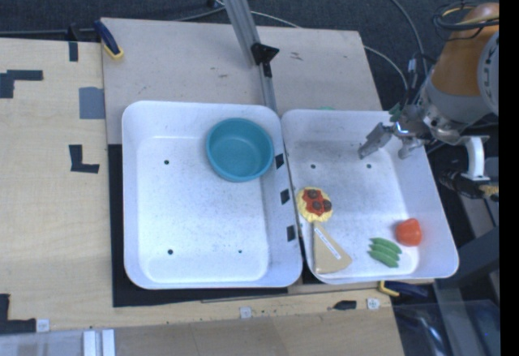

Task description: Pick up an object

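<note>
Claw (388, 143): fingers spread, pinching nothing, over right white bin (422, 184).
Left white bin (146, 184): round blue plastic bowl (239, 149), upper right.
Right bin: small red-orange ball (409, 232), lower right.

arm (469, 62): getting chopped off by the right edge, so just the wrist end and orange band are showing
gripper (388, 143): fingers are looking too small and blurry to call open or shut
metal pole (235, 2): running out past the top edge
pizza slice toy (320, 229): toppings are blurring into red and dark blobs
green toy (384, 251): too tiny to identify, maybe a pea pod
</note>
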You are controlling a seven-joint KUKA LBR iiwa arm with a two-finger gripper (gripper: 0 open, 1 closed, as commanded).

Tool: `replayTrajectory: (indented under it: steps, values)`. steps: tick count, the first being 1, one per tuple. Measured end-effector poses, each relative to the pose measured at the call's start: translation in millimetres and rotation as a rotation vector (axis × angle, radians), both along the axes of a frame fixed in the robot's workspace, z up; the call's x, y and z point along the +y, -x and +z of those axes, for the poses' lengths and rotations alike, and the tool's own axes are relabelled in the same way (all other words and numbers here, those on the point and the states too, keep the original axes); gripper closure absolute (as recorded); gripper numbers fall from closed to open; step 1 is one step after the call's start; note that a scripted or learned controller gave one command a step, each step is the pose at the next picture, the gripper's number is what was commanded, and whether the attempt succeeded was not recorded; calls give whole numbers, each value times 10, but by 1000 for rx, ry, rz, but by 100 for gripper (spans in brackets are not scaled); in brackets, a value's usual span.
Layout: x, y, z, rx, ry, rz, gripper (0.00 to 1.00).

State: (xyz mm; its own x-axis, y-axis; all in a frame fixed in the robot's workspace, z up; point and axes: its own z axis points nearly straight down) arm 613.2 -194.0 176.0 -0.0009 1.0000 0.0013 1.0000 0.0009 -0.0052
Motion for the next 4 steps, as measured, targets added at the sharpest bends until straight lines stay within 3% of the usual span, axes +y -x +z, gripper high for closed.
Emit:
replayTrajectory:
  steps: [1,2,4]
  values:
    - [-24,51,-626,1,0,-1,0]
    - [-26,35,-491,-5,2,0,100]
    - [-56,84,482,-9,2,-1,100]
